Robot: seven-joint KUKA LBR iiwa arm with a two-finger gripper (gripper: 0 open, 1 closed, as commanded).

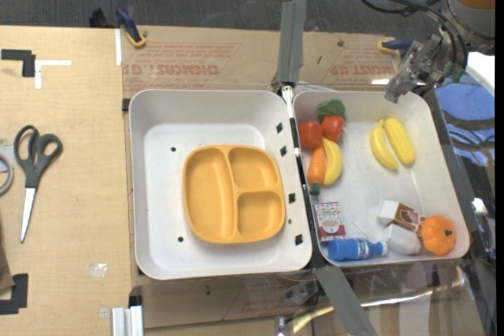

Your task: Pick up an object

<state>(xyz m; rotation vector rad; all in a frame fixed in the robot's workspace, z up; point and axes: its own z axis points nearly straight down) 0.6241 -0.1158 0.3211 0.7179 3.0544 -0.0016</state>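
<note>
Yellow plastic toy corn [401, 139] lies in the far part of the right bin [437, 169], just beside a yellow banana-like piece [383, 147] on its left; judged the likeliest thing to pick, being nearest the pincer [411, 73]. The pincer hangs over the far rim of that bin, up and to the right of the corn, holding nothing; whether it is open or closed cannot be told. The corn looks light, stiff and somewhat slick, so a hold across its narrow middle seems best, though the neighbouring piece touching it may crowd one finger. Along the bin's left wall sit a red tomato with green leaves [331, 122], an orange piece [316, 166] and another yellow piece [333, 161], packed close. At the near end lie a small printed packet [328, 219], a blue bottle [354, 249], a brown-and-white box [400, 216] and an orange pumpkin [437, 235]. The left bin [150, 169] holds a yellow divided plate [234, 193]. Scissors [33, 165] rest on the desk [71, 248], far left, well apart.
</note>
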